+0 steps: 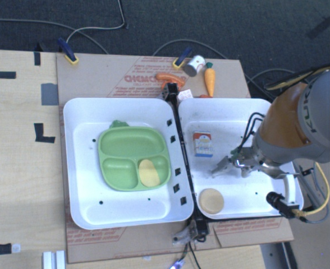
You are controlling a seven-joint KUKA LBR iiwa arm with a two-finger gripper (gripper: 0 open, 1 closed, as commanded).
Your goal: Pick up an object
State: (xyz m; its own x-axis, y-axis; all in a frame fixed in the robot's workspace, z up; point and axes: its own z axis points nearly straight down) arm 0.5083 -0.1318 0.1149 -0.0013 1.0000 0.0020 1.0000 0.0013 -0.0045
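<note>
In the right bin [255, 108] a small red and white carton [202, 143] lies near the middle. A tan round cup [211, 200] sits by the bin's front wall. My gripper [224, 164] hangs low over bare bin floor between the two, right of and below the carton and above the cup. It is open, with nothing between its fingers. In the left bin [78, 150] a green divided plate [128, 144] holds a pale yellow piece [149, 173] in its lower right compartment.
Behind the bins, on the cardboard, lie a toy carrot [209, 80], a reddish sausage-like toy [170, 78] and a small white and grey cup [196, 65]. The grey arm with its orange band [285, 122] covers the right bin's right side. Cables trail beyond the bench.
</note>
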